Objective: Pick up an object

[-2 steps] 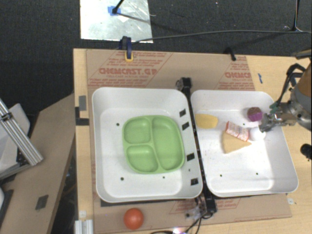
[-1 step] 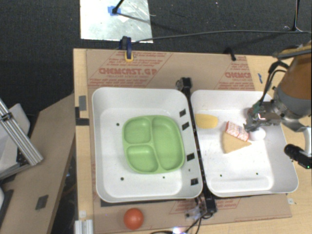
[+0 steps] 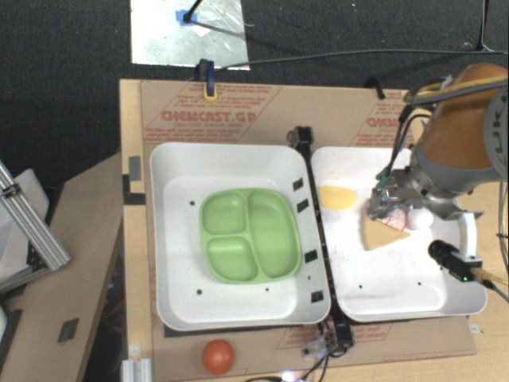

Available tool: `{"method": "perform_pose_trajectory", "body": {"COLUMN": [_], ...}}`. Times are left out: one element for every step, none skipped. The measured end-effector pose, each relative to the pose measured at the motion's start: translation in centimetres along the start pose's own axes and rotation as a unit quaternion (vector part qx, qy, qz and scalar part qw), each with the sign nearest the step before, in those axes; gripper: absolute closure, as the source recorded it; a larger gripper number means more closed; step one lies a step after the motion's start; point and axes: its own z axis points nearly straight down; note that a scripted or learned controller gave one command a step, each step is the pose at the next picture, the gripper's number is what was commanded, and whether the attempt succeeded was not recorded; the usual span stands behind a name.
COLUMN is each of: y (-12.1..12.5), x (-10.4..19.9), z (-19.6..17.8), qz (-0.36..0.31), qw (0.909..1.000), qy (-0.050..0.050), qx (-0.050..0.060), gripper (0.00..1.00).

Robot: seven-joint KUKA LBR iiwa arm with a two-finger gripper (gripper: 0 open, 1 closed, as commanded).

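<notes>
One gripper (image 3: 387, 207) hangs low over the tan wedge (image 3: 383, 235) in the right bin (image 3: 398, 305), likely positioning to grab; its grasp state unclear.

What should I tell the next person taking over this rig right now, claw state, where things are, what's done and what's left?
Claw: down low in the right bin, over the tan wedge and a red-and-white item beside it. Whether it is open or shut cannot be told from this angle.
Things: yellow piece lies in the right bin near the divider. Green divided tray sits in the left bin. Orange ball rests on the bench in front of the bins.
Done: nothing visibly lifted.
Left: secure a grasp and lift one object.
</notes>
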Motion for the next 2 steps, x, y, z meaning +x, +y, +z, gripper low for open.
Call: {"method": "perform_pose_trajectory", "body": {"y": [-0.2, -1.1], "x": [5.8, 11.1], "z": [-0.9, 0.3], "qz": [0.0, 0.0], "qw": [1.0, 1.0], "qy": [0.0, 0.0], "qx": [0.0, 0.001], "gripper": [1.0, 1.0]}}
